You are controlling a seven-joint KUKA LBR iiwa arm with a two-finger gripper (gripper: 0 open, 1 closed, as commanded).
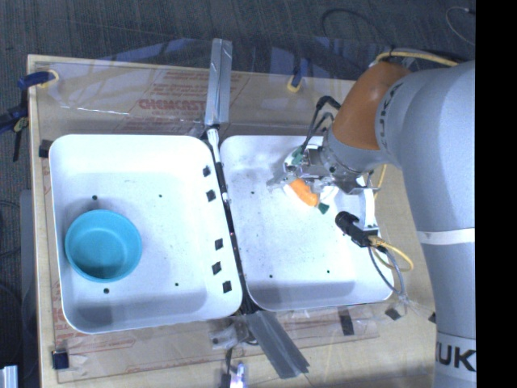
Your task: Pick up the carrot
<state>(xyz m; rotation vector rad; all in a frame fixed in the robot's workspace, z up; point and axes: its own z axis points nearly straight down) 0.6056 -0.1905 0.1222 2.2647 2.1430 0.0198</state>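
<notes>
Camera view, looking down at a slant. One carrot (304,191), orange, with a green bit at its lower-right end; long axis runs upper-left to lower-right, green end toward the right bin's right wall. It lies in the upper right part of the right bin (275,285), directly under the gripper (309,183). Jaws sit at or over the carrot; cannot tell how far apart they stand, nor whether anything is between them. One grey arm (428,136) with an orange band comes in from the right. Two white bins side by side, meeting at a central divider. Left bin (129,156) holds one blue bowl (103,245) near its lower-left corner. Both bins rest on a pale surface (121,87) with clear sheeting and red print. Dark floor (121,14) beyond, cables trailing at upper right.
</notes>
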